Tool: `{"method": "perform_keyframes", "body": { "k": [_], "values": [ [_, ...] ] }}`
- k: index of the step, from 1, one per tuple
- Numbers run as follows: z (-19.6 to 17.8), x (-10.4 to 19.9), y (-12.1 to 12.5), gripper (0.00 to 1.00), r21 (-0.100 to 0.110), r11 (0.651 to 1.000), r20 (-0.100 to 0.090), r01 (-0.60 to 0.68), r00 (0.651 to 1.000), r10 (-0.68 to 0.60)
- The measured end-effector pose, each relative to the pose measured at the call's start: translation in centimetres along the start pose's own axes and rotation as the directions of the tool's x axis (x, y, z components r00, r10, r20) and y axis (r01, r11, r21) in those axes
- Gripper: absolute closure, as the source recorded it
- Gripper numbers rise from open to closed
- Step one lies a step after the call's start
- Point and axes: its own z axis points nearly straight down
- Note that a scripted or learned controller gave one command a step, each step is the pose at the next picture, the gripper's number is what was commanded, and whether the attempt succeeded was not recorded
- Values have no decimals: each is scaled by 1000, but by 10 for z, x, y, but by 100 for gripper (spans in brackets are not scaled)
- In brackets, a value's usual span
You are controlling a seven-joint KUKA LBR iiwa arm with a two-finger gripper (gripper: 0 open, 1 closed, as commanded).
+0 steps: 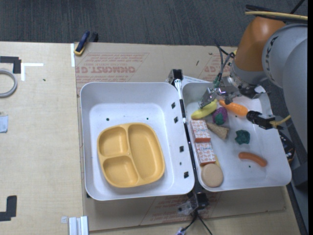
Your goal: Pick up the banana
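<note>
One gripper (211,98) hovers at the banana (204,111), its grasp indiscernible; it should straddle the fruit beside the purple toy (221,115).

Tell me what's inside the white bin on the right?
The right bin holds a banana with the pincer at its upper end, a purple piece, carrot, snack packet, cone, green lump, sausage and cookie. The arm covers the bin's far corner.
</note>
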Motion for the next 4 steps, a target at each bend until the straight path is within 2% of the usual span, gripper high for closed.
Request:
{"method": "perform_keyframes", "body": {
  "k": [1, 2, 3, 4],
  "values": [
    [-10, 0, 0, 100, -1, 1000, 1, -1, 1000, 1],
    [-10, -1, 0, 0, -1, 1000, 1, -1, 1000, 1],
    [25, 11, -18, 0, -1, 990, 0, 138, 990, -138],
    [15, 10, -18, 100, -2, 991, 1, 136, 991, -136]
  ]
}}
